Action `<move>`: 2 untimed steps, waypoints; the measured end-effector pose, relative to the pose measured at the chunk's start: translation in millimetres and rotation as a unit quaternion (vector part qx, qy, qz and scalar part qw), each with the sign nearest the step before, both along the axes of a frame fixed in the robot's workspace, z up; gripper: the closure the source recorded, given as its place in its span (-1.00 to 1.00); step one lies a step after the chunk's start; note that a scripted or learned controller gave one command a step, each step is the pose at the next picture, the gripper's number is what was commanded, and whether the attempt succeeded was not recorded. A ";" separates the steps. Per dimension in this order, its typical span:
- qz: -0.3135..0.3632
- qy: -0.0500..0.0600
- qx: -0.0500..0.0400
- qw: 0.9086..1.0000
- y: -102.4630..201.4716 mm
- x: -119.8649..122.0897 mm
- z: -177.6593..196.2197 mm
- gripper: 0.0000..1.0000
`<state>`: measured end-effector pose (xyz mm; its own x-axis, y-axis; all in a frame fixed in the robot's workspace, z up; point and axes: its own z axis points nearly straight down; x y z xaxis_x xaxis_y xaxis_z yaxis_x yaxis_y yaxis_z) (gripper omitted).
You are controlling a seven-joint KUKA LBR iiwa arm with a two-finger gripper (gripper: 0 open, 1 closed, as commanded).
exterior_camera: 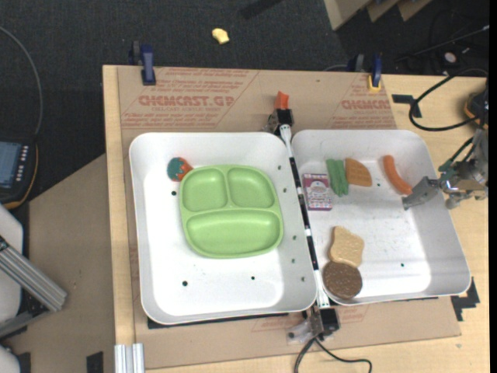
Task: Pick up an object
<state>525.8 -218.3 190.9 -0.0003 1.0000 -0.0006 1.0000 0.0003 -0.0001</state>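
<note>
Starting at the near edge of the bench (78,208), a cable and a small connector (318,325) trail off below the seam where the two white bins meet. The left bin (155,286) holds a green divided plate (231,210) with three compartments, and a small round red and green object (178,169) lies just beside the plate's far left corner. In the right bin (435,270), nearest the camera, a brown round cookie-like disc (342,280) sits against the near rim, touching a tan slice of toy bread (347,247) just beyond it. Farther back lie a small pink packet (317,191), a green strip (336,176), an orange-tan wedge (358,172) touching that strip, and an orange sausage shape (397,175) toward the right wall.

The gripper (423,192) reaches over the right bin's right rim, its grey tip just below the sausage shape; whether its fingers are parted or closed cannot be told, and nothing is seen between them.

The bench top is brown board printed with red lettering, held at the far edge by two blue clamps (145,61), with an orange-tipped fitting (282,111) at the seam between the bins. Beyond the bench lies dark carpet with a small yellow scrap (220,35) on it, and black cables (435,107) curl at the right.
</note>
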 end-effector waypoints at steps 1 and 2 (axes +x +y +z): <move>0.002 -0.001 0.001 1.000 -3.5 57.1 -83.6 -1.00; 0.003 0.000 0.006 1.000 0.9 101.0 -107.4 -1.00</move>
<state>626.8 -217.3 83.5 -0.0061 0.9999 0.0105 1.0000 0.0061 -0.0004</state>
